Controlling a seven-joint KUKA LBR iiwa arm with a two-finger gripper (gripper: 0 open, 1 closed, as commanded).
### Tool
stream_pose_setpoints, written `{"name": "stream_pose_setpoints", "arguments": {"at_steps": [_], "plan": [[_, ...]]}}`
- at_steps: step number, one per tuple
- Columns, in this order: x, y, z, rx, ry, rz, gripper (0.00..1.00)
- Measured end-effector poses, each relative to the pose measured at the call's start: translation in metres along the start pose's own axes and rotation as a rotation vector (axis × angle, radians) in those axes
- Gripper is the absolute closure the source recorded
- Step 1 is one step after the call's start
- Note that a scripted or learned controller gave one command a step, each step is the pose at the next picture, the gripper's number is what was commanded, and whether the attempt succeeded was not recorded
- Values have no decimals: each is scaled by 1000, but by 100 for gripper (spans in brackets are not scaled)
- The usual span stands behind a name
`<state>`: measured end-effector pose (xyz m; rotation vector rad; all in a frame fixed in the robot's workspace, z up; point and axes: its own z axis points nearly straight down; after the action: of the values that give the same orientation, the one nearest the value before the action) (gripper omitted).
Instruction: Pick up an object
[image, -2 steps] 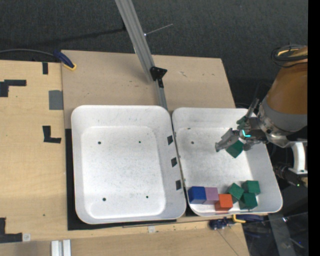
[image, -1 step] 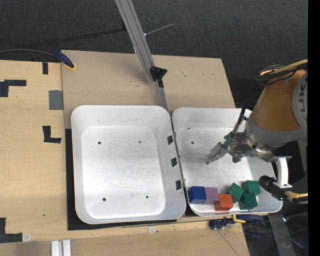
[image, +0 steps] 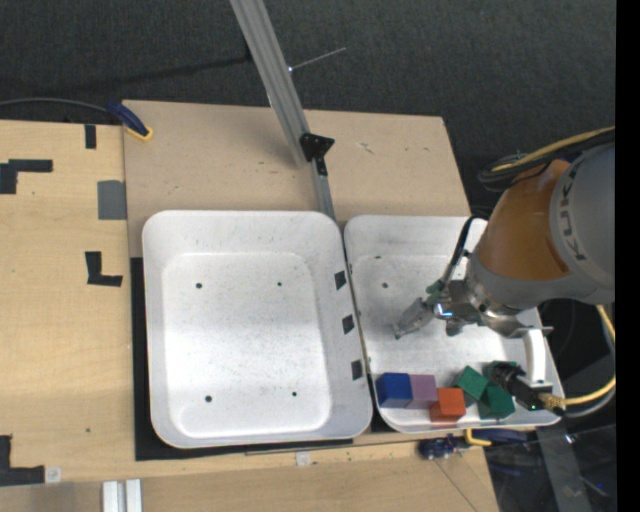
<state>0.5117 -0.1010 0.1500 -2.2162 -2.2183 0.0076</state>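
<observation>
The things I could take are a small huddle of blocks along the near wall of the right bin. The blue cube is leftmost and touches a lilac block. An orange block sits just beside that, and two green blocks lie at the right end, close to my wrist. My claw hangs over the bare middle of that bin, farther from the near wall than the blocks and a little left of most of them, touching none. From this slant I cannot tell whether the claw is open or closed.

I judge I am in the approach, with no grasp made yet. The next move calls for shifting toward the near wall and settling over one block. The blue cube looks the best choice, since its left side is free. I would need to come down square on it, because the lilac neighbour and the bin wall leave little room. The left bin lies alongside on the counter and has no part in this step.
</observation>
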Motion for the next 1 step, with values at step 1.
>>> {"name": "stream_pose_setpoints", "arguments": {"at_steps": [1], "plan": [[1,-2,54,1,1,0,0]]}}
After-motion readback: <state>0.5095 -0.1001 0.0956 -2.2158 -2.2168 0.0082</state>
